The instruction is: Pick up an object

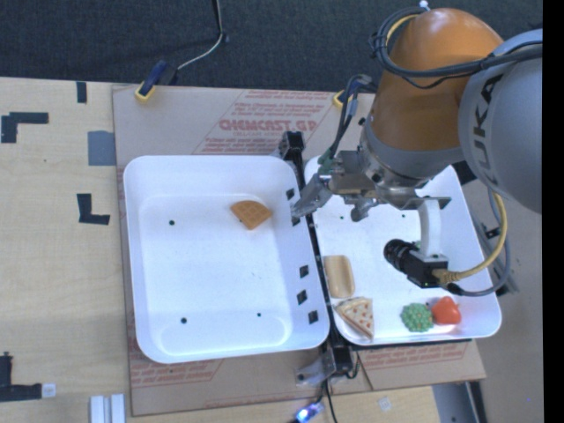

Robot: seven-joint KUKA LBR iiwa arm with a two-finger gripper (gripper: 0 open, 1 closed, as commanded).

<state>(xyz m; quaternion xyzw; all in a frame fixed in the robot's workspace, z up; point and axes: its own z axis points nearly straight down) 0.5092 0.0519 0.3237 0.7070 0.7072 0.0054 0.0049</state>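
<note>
Nearest the lens, the grey arm (436, 42) with its orange band is seen reaching in from the right. Its hand (328, 199) hangs over the upper left part of the right bin (370, 245), close beside the rim shared with the left bin (211, 280). Whether the hand is wide or narrow cannot be told, and nothing is seen held.

A descent from here could be stopped by that rim, or an empty grasp made on bare bin floor. A tan cracker (251, 213), flat and thin, lies alone in the left bin, near the hand; it is judged hard to grip. A pale bun (338, 276), a sandwich wedge (357, 316), a green floret (417, 316) and a red piece (447, 310) lie toward the right bin's lower edge.
</note>
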